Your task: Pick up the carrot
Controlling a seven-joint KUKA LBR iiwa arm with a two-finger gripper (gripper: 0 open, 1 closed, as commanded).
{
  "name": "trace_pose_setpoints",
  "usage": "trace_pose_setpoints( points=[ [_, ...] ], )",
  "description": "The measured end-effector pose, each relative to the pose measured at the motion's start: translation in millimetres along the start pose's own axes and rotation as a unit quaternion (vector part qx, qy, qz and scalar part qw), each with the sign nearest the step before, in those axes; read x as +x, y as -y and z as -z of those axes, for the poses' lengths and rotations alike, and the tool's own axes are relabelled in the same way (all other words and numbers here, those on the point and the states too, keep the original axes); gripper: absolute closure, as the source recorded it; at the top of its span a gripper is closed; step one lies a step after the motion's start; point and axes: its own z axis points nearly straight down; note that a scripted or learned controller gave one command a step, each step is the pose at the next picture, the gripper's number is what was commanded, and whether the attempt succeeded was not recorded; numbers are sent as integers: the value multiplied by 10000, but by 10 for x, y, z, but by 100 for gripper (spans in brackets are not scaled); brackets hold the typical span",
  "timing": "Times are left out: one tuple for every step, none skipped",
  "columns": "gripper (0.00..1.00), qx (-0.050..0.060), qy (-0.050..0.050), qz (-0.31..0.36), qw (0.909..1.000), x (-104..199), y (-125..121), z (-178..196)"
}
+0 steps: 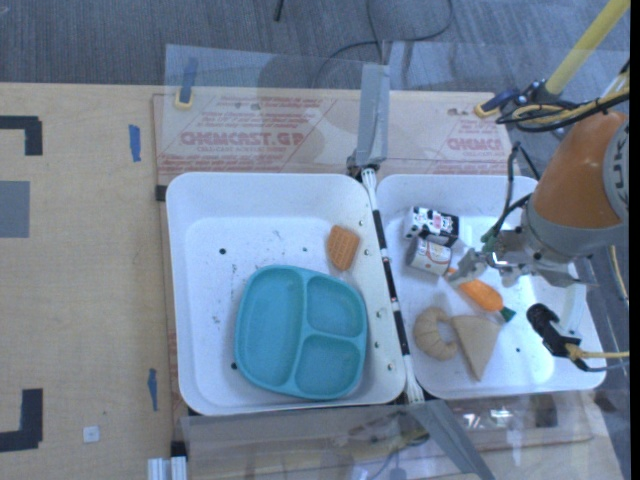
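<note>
camera view, as I see it from the console:

bins: I count 2 white bins, left bin (195,268) and right bin (520,363), side by side, touching along the middle divider.

left bin contents: 2 items. 1 teal divided plate (302,333) with 3 compartments, sitting low-centre. 1 small orange-tan ridged piece (343,247) near the right wall, just above the plate's upper right corner.

right bin contents: I count 4 items. 1 carrot (482,295), 1 black-and-white carton (431,240) in the upper left part, 1 tan ring-shaped pastry (435,331), 1 tan wedge (477,343) touching the pastry's right side.

arm: 1 grey arm with orange band (585,173), reaching in from the right over the right bin.

carrot look: short, bright orange, tapered, with a small green tip at its lower right end. Lies flat on the bin floor, tilted, thick end up-left.

carrot position: middle of the right bin, just above the wedge, below and right of the carton.

carrot vs gripper: gripper (478,264) hangs just above the carrot's upper left end in the picture, close by. I see no carrot between the fingers.

gripper state: I can't tell whether it is spread or closed, the tips are too small and cluttered.
</note>
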Motion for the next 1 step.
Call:
trace_pose_setpoints(
  points=[
    [100,-12,4,-26,10000,-26,-5,96]
  ],
)
